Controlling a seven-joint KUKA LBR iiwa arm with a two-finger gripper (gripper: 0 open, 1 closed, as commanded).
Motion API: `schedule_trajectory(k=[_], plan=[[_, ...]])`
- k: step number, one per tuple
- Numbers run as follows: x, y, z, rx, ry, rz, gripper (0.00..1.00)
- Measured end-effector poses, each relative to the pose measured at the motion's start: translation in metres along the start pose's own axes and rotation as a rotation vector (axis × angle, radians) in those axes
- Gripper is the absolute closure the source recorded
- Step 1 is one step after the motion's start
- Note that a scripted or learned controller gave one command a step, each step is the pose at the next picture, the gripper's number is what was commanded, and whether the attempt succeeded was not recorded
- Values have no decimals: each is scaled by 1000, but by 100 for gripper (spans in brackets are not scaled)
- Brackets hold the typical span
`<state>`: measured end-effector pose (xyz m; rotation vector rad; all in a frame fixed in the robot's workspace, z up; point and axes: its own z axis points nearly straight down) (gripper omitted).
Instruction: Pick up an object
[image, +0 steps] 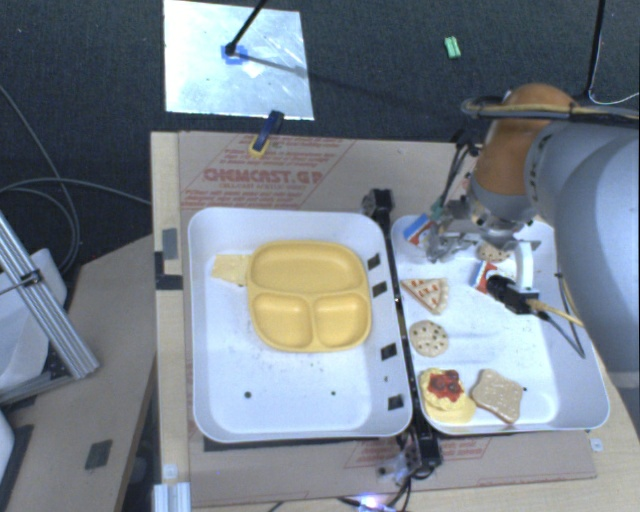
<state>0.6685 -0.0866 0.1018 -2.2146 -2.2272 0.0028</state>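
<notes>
My gripper (462, 238) (finger state I cannot tell) hangs over the right bin's (580, 405) far end; the left bin (215, 400) holds a yellow divided plate (308, 295).

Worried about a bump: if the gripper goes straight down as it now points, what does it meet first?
Probably the right bin's floor near its back edge; the gripper hangs beside a blue-and-white object. Depth is unclear, so it might clip that object.
</notes>
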Motion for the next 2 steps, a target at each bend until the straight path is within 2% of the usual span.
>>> schedule_trajectory(k=[1,2], plan=[[0,0,0,0,-1,-1,0],[0,1,-11,-4,-1,-3,100]])
